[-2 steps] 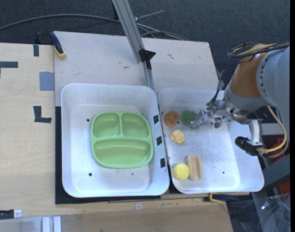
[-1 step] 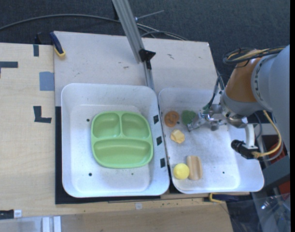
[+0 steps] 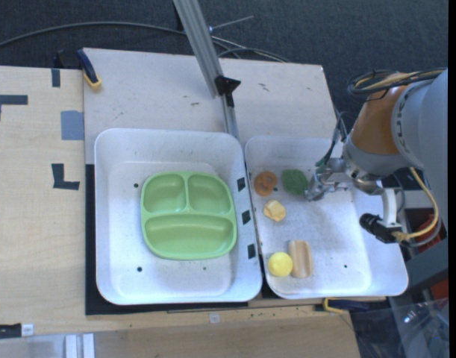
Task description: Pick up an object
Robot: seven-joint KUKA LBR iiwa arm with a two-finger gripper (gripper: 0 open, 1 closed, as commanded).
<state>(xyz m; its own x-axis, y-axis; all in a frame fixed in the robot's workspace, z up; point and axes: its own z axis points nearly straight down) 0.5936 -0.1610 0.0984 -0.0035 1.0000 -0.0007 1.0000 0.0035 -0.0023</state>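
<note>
Camera view, nearest edge first: in the right bin (image 3: 377,274), a yellow ball (image 3: 280,264) is seen touching a tan bread-like piece (image 3: 300,259) near the front wall. Further back a small pale yellow piece (image 3: 275,212) lies alone, and behind it an orange round item (image 3: 266,183) sits just beside a green leafy piece (image 3: 293,180). The gripper (image 3: 315,192) is placed low, just beside the green piece on its right; whether its jaws are parted or closed cannot be told, and nothing is seen held. The left bin (image 3: 108,200) is occupied by a green divided plate (image 3: 189,215). Beyond both bins a grey metal pole (image 3: 201,36) is mounted over the bench.

The green piece is judged the likeliest target. It is taken to be a light toy food, probably soft or hollow plastic, smooth and apt to slide on the bin floor. A hold across its narrow middle is advised, with the orange item kept clear.
</note>
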